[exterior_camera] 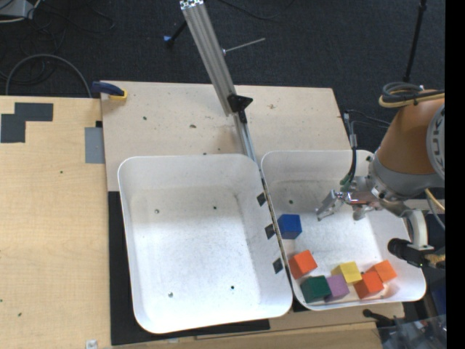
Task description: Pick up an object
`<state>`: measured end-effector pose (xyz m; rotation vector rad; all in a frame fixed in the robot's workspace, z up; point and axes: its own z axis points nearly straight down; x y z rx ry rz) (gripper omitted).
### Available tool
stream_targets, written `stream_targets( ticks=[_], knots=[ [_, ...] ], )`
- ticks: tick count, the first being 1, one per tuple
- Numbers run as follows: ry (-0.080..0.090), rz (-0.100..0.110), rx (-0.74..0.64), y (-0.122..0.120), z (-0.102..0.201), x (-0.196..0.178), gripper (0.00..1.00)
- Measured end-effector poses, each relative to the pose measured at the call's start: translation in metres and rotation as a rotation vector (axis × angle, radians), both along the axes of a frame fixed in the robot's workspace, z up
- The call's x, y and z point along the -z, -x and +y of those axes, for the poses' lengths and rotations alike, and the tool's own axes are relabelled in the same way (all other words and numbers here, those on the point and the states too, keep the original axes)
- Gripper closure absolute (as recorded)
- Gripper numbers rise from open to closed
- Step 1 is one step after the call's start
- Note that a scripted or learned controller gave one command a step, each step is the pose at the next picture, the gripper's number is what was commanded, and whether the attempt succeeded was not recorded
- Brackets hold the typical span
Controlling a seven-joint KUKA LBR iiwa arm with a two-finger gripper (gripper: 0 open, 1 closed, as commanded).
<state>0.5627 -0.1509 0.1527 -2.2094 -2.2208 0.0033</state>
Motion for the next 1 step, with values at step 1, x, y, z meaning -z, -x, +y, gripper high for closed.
stream_targets(
  ticks=[1],
  knots=[
    [0.004,-0.002,0.008,0.013,-0.036,0.0204,0.0]
  ],
)
